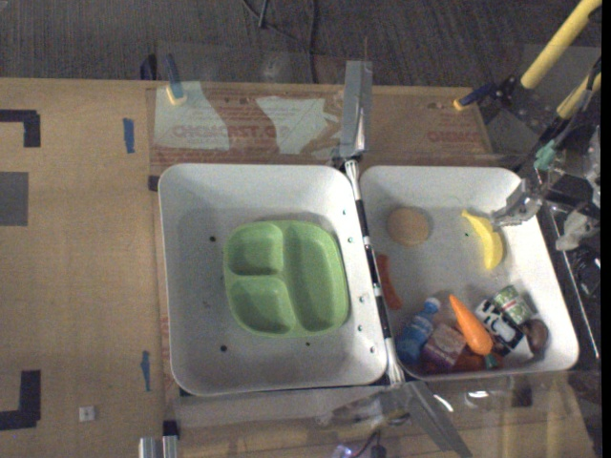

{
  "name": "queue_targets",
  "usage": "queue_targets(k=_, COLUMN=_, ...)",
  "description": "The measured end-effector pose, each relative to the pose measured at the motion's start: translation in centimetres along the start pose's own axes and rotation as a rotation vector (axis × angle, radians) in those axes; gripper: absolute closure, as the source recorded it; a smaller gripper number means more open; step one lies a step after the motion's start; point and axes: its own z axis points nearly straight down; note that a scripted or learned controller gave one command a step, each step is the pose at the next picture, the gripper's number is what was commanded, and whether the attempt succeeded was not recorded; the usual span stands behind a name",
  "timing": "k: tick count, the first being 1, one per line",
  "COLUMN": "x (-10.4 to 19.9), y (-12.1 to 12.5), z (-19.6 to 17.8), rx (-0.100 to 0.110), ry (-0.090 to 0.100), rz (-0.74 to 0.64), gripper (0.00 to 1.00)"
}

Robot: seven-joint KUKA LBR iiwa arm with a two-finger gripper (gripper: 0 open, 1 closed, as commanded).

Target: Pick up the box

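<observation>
Below, seen from above at a slant: brown table (76, 284) with two shallow white bins side by side, divided by a metal strip. Left bin (191, 198) holding a green divided plate (284, 277), three compartments, lying flat near the middle. Right bin (449, 184) holding a round tan cookie-like disc (409, 225) toward the upper left, a yellow banana (487, 239) toward the upper right, an orange-red stick (388, 281) along the left wall. Clustered in the lower right corner: a blue bottle (418, 328), a small purplish box (444, 343) just beside the bottle and touching the carrot, an orange carrot (470, 323) lying tilted across the pile, a black-and-white carton with a green can (506, 315), a dark brown lump (537, 333) at the far right. Tool (509, 215) at the upper right edge of the right bin, just beside the top of the banana, well apart from the box. Fingers too small and blurred; cannot tell how far open, nothing seen held between them. Yellow rods and cables beyond the bin at the upper right.
</observation>
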Motion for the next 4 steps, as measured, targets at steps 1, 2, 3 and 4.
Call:
queue_targets(k=1, x=5.7, y=1.6, z=16.1, rx=0.003, ry=0.002, rz=-0.026, gripper=0.0)
queue_targets(k=2, x=4.7, y=3.3, z=-8.0, rx=0.0, ry=0.002, rz=-0.001, gripper=0.0)
queue_targets(k=3, x=5.1, y=3.3, z=-9.0, rx=-0.001, ry=0.0, rz=-0.009, gripper=1.0)
queue_targets(k=4, x=5.1, y=3.3, z=-9.0, rx=0.0, ry=0.0, rz=-0.009, gripper=0.0)
